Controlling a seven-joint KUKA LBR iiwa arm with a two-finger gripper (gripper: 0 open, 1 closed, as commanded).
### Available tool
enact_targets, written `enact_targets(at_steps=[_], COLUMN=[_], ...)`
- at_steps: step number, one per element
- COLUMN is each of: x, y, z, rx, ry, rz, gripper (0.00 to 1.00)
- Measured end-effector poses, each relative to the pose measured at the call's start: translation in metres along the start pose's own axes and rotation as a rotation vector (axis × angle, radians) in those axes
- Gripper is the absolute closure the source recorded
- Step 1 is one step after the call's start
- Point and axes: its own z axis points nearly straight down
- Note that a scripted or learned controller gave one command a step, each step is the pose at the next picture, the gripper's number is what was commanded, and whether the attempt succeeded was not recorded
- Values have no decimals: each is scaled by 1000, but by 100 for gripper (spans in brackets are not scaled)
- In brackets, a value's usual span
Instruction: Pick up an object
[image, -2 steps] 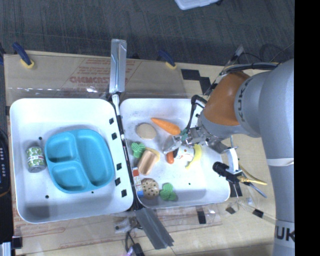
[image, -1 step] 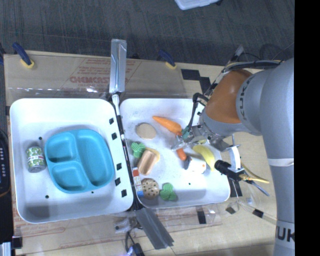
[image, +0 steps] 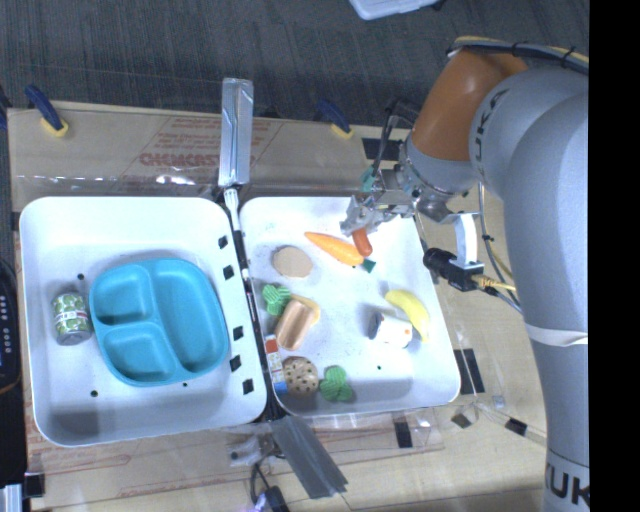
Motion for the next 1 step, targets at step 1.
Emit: enact_targets(at_steps=[1], x=[63], y=[-26], z=[-30], rx=[13], ry=[2], rz=[221], gripper=[100])
